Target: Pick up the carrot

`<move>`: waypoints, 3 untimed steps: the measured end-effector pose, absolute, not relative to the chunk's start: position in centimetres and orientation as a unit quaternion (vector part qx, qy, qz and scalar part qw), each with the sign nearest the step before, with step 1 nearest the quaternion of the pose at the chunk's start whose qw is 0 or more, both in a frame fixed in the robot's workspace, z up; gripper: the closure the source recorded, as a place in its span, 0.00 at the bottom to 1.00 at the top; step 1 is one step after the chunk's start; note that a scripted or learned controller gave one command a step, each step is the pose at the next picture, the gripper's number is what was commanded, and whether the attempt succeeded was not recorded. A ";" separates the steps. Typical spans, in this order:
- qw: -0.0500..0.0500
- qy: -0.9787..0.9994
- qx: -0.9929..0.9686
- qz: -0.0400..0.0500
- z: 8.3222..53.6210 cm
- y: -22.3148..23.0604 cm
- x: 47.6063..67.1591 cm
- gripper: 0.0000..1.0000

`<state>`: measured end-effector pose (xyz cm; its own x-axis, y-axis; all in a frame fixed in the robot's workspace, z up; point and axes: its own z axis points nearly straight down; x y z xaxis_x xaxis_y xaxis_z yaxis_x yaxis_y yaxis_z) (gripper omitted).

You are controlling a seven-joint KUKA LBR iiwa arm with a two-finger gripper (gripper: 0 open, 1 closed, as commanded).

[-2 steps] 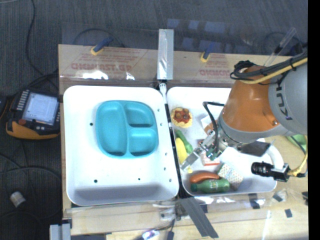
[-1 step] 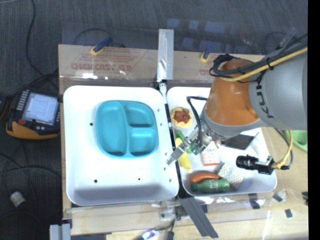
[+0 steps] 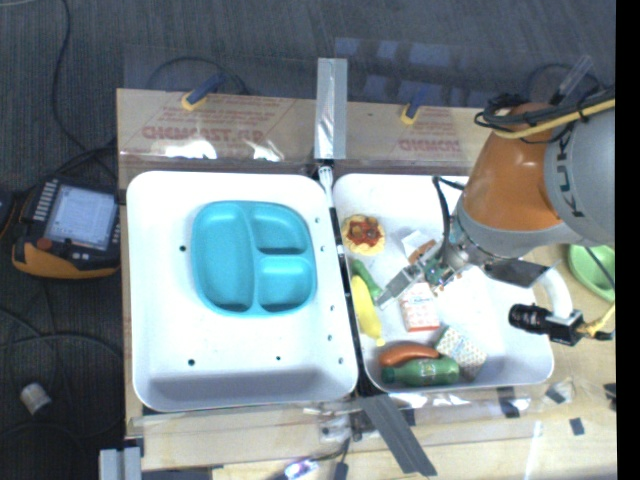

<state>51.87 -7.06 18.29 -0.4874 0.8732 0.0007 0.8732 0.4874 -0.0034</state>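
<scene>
Currently in approach: I read the tool [image 3: 412,276] as hanging over the right bin [image 3: 500,313], fingers spread, holding nothing. Carrot [image 3: 408,352] lies lower right of centre, touching the green bottle [image 3: 424,371]. Next: shift down-frame and descend.

Bright toys against white bins

The bins [image 3: 160,368] are white; the divided plate [image 3: 252,256] is turquoise. The carrot [image 3: 408,352] is orange-red, the bottle [image 3: 420,372] dark green, the banana [image 3: 366,310] yellow, and the little pizza [image 3: 363,234] yellow with red spots.
</scene>
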 end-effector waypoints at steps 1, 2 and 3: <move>-0.001 -0.857 -0.516 0.002 25.8 -12.3 60.0 0.00; 0.001 -0.894 -0.449 0.002 10.0 -10.6 55.4 0.00; 0.001 -0.894 -0.449 0.001 10.8 -10.5 55.4 1.00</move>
<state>55.43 -10.47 10.85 -0.5973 0.8020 0.0020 0.8020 0.5973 -0.0026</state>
